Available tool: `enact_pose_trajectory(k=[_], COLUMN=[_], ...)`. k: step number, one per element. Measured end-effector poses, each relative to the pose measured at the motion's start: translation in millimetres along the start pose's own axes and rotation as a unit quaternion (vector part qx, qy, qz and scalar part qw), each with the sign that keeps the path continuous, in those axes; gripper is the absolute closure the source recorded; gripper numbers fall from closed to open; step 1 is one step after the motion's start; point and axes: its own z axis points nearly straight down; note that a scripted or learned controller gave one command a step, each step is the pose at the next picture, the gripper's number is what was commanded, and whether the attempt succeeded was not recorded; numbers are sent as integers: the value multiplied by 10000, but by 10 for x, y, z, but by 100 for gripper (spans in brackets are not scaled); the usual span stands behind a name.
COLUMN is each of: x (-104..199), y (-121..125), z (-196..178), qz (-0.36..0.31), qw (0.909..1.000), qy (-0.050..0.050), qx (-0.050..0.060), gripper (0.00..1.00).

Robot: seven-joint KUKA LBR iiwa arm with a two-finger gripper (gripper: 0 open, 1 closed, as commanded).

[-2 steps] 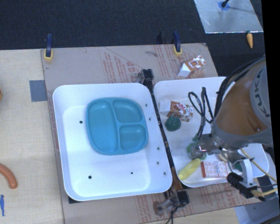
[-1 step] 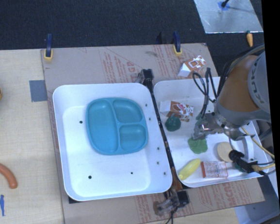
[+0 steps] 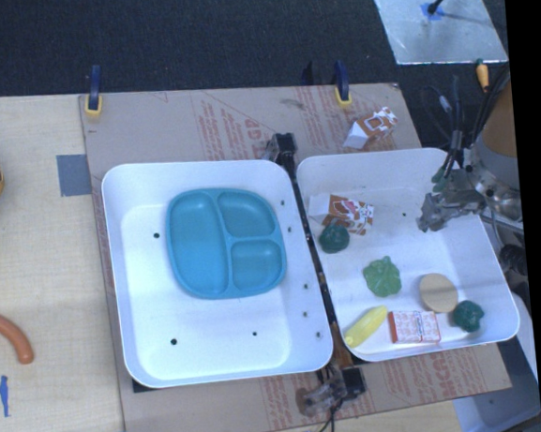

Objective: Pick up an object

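Grey two-finger gripper (image 3: 437,213): low over the bare far-right corner of right shallow white bin (image 3: 497,266). Opening: cannot tell. Nothing seen held.

Nearest candidates lying loose, well apart, so room for a top-down grasp: tan round disc (image 3: 437,292), light green lumpy toy (image 3: 382,277), orange-and-white small carton (image 3: 350,211).

Farther off, along the near wall: yellow banana-shaped toy (image 3: 366,327) beside red-and-white flat box (image 3: 414,327); probably harder, crowded against the rim.

claw (image 3: 437,213) low (right side), arm reaching in
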Motion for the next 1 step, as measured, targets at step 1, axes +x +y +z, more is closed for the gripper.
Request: enact_pose_trajectory(k=[1], x=[551], y=[472], z=[759], qz=[-3], qw=[10000], qy=[-4], qx=[-10], gripper=[0])
